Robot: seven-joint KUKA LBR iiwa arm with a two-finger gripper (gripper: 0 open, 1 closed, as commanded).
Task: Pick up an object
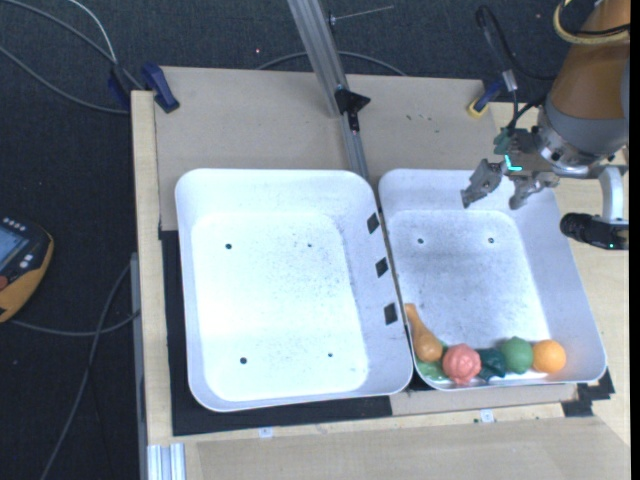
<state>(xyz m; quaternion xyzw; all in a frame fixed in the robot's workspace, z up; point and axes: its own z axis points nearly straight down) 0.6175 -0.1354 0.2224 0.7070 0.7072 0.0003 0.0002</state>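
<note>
Scene viewed from single fixed camera above bench [270, 108], angled downward at slant. Both white bins [200, 268] framed whole, side by side, at moderate distance. Dark floor seen beyond bench's far edge.

Pale wooden counter [260, 128] at centre, over dark speckled carpet floor [60, 368] showing along the nine o'clock side and across twelve o'clock. Black mat [178, 408] under the bins, peeking out toward seven o'clock. Blue clamps at the counter's far edge: one [160, 88] near eleven o'clock, another [487, 95] near one o'clock. Slanted aluminium rail [320, 43] running down from twelve o'clock toward the middle. Grey cables [70, 18] looping over the carpet at ten o'clock, more trailing at eight o'clock. Orange-and-black handheld pendant [18, 258] lying on the floor at nine o'clock. Even, soft lighting, faint shadows.
</note>
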